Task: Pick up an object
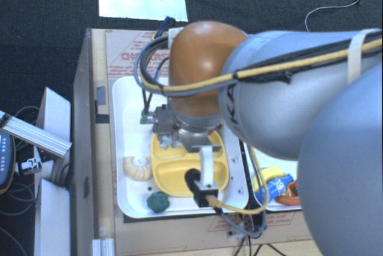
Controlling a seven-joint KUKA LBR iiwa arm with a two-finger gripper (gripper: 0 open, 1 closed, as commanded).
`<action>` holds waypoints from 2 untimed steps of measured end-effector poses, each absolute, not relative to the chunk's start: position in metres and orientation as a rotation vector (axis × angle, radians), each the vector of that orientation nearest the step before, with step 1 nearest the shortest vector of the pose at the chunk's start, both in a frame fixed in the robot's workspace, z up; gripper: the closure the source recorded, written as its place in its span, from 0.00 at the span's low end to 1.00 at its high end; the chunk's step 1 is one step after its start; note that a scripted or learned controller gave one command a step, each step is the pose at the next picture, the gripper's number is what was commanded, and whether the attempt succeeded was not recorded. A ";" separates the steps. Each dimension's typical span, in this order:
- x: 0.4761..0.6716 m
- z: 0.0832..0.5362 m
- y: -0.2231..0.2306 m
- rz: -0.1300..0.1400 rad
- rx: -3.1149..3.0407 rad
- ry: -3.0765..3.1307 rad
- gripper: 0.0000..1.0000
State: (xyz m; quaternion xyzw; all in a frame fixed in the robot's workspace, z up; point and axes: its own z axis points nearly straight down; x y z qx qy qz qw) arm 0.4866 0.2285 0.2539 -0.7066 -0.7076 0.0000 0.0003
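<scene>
The tool hung over a yellow dish in the left bin; spread or pressed together, it could not be told. The wide, smooth dish risked slipping from any pinch.

one fixed overhead view
we look down at a slant on the surface; the arm looms close from the right.

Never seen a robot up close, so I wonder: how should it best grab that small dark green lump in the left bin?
Probably from straight above, pinching the green lump across its middle: it looks small and rounded, lying low beside the yellow dish, near the bin's rim.
</scene>
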 end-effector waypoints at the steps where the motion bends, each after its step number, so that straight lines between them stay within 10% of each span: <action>1: 0.538 0.259 0.226 -0.002 -2.221 -2.223 1.00; 2: 0.538 0.288 0.210 -0.003 -2.220 -2.223 1.00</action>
